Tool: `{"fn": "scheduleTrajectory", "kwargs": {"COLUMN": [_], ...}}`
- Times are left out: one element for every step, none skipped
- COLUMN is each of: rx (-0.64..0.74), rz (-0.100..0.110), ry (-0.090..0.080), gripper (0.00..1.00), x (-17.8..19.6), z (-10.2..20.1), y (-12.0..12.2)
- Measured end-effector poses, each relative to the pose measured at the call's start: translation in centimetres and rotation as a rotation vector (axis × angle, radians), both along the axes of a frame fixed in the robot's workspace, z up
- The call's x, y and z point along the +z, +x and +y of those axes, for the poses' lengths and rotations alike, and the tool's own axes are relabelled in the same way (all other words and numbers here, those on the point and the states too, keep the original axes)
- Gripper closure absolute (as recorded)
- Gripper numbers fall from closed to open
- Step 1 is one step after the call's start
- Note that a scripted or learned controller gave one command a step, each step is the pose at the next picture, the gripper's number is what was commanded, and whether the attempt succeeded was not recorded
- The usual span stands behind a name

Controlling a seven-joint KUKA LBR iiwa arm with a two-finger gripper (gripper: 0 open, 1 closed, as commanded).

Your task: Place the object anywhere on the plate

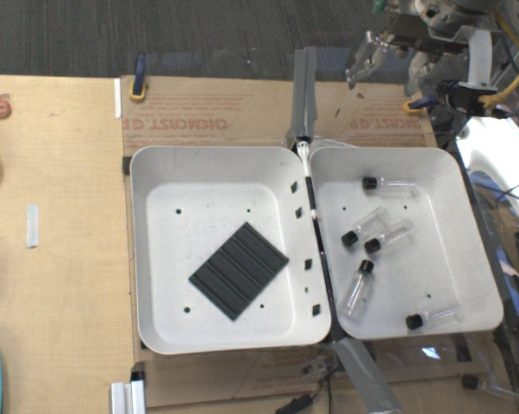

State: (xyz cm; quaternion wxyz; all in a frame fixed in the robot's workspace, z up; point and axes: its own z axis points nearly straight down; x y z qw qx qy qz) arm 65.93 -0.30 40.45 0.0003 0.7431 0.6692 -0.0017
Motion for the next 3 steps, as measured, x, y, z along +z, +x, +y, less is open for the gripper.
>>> {"fn": "scheduleTrajectory", "kwargs": {"rx": [0.534, 0.534, 0.535], "rz": [-0.001, -0.001, -0.001], "ry": [0.001, 0.001, -0.001], "gripper": [0.0, 0.0, 1.0], "x": [2.73, 2.73, 3.54], "z": [-1.13, -1.13, -1.17], "y": [0.03, 0.03, 0.13]}}
